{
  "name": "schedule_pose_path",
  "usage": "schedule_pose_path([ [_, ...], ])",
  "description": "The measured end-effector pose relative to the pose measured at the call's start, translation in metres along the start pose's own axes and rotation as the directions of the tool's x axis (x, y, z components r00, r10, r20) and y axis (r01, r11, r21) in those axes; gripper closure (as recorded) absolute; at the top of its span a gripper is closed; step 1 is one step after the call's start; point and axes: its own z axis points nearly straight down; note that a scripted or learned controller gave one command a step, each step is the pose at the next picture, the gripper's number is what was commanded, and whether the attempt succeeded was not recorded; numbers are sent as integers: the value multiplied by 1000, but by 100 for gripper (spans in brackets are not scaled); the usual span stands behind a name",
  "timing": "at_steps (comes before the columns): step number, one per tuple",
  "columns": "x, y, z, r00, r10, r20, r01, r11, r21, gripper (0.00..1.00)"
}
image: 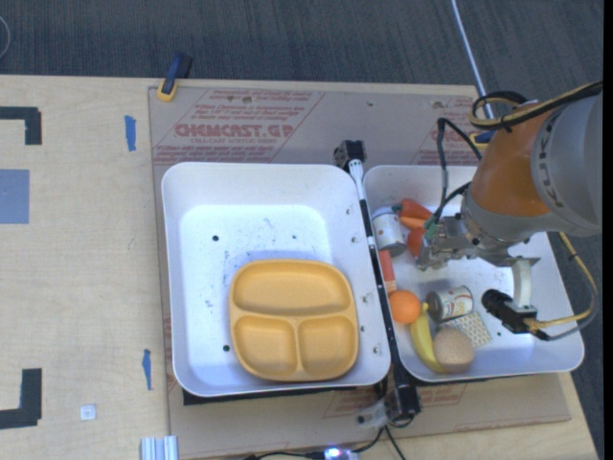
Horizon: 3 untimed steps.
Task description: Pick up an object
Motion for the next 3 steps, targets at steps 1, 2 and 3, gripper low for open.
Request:
schedule_pose_path([
  [1,0,0,0,1000,0,0,0,1000,0,0],
  [2,1,-47,10,1000,-1,-2,1,1000,3,0],
  [3,0,-46,-1,1000,0,0,0,1000,-2,100],
])
